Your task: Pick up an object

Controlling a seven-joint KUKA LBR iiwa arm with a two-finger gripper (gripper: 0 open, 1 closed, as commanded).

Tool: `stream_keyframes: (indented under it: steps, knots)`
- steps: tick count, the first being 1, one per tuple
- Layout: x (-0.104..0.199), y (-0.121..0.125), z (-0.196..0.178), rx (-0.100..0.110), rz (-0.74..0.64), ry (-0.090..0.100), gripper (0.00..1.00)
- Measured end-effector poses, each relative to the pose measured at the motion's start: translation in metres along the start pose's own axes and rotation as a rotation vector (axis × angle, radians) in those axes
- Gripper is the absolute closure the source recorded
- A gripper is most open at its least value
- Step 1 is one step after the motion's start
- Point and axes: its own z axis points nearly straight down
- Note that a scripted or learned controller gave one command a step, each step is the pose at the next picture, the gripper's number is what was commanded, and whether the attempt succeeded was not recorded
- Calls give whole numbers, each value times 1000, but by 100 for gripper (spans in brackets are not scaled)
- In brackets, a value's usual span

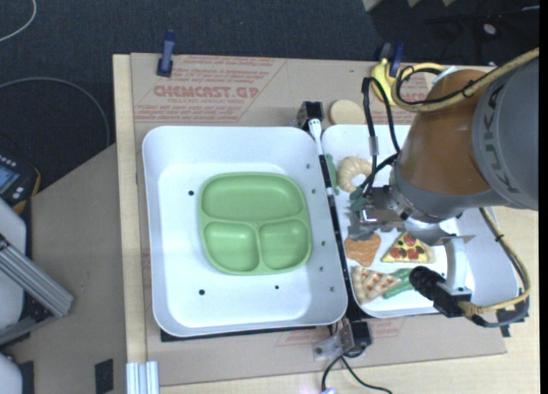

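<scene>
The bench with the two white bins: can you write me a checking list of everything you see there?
Surface: cardboard-covered bench bearing two white bins.
Job's things: right bin holds toy pizza slices, a cream piece, a green piece.
Clutter: green divided tray in left bin.
Grippers: gripper low over the right bin; fingers unclear.
Cables: black and yellow cables on the arm.
Surroundings: dark carpet.

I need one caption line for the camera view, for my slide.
KUKA arm reaching over right bin of toy food; green divided plate in left bin.
</scene>
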Motion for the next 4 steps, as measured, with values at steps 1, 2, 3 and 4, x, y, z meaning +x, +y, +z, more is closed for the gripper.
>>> stream_keyframes:
  steps: [1, 2, 3, 4]
  knots:
    - [89, -1, 21, 5, -4, 1, 100]
    - [87, -1, 10, 3, -1, 1, 100]
    - [158, 0, -75, -5, -6, 2, 100]
    - [154, 0, -193, -9, -4, 3, 100]
